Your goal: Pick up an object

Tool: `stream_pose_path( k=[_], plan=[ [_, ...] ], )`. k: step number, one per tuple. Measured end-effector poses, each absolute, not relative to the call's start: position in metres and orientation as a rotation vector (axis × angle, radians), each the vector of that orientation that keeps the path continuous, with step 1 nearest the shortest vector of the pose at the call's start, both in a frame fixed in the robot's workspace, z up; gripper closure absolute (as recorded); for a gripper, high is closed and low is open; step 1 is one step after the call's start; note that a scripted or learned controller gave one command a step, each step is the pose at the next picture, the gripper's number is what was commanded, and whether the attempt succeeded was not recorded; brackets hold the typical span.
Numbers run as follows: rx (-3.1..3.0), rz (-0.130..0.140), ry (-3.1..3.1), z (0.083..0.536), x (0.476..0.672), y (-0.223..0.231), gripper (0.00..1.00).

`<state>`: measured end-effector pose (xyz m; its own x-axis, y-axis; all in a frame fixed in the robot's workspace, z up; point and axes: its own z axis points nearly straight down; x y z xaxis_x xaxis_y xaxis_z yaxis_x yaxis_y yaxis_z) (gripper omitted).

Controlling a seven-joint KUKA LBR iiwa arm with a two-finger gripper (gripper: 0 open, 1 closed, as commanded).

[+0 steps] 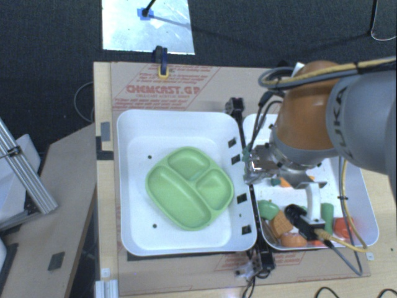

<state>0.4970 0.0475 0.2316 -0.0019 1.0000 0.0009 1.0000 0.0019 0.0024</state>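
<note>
We look down on a bench (105, 185) covered by a brown board (164, 89) printed in red letters, set on dark carpet (49, 36). At the far side a shiny silver sheet (149, 17) lies on the carpet, and a blue clamp (160, 58) grips the board's far edge. At the left, a ribbed aluminium rail (25, 172) slants across a pale side table.

Two shallow white bins of smooth plastic sit side by side. The left bin (133, 141) holds a pale green plate (189, 188), rounded and divided into three compartments, lying flat and turned at an angle. The right bin (366, 222) holds the small things to pick: a rounded green piece (268, 209) near the bins' shared wall, an orange piece (289, 228) just on its near side, and a red piece (342, 226) further right.

The grey arm (366, 117) reaches in from the right, its glossy orange band (305, 113) bulging over the right bin's far half. The gripper (256, 168) hangs below the wrist, by the wall between the bins, just beyond the green piece. We cannot tell whether it is wide or narrow, and we see nothing held in it.
</note>
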Motion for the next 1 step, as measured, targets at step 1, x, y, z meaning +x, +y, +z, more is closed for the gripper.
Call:
stream_pose_path(
  k=[1],
  plan=[
    [2.216,0.000,2.227,0.2149,0.5037,0.0553,1.00]
  ],
)
